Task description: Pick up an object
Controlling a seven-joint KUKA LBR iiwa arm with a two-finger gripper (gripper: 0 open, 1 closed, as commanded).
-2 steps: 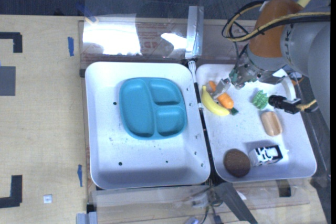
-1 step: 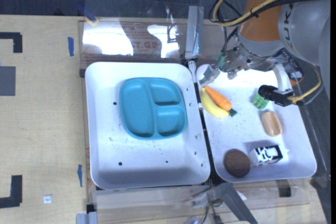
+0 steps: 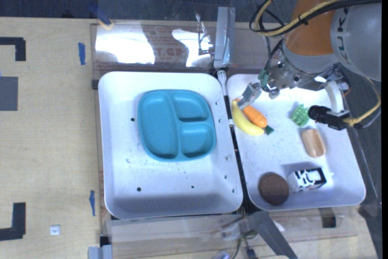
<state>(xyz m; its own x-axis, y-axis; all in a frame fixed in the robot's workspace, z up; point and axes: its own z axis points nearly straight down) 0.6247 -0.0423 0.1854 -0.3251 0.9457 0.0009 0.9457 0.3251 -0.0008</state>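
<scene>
My gripper [image 3: 260, 94] hangs over the back left part of the right bin [image 3: 345, 191], open, with nothing between its fingers. Just in front of it lie an orange carrot [image 3: 254, 116] and a yellow banana [image 3: 241, 122], touching each other near the bin's left wall. A green leafy piece [image 3: 299, 114] sits to the right of the gripper. Further forward are a tan bread roll [image 3: 313, 142], a brown round object [image 3: 274, 187] and a black-and-white cube [image 3: 310, 178].
The left bin [image 3: 115, 185] holds a blue divided plate [image 3: 177, 124]. The grey arm with its orange band [image 3: 318, 9] and yellow cables crosses the right bin's back right corner. A black part [image 3: 327, 116] juts out near the green piece.
</scene>
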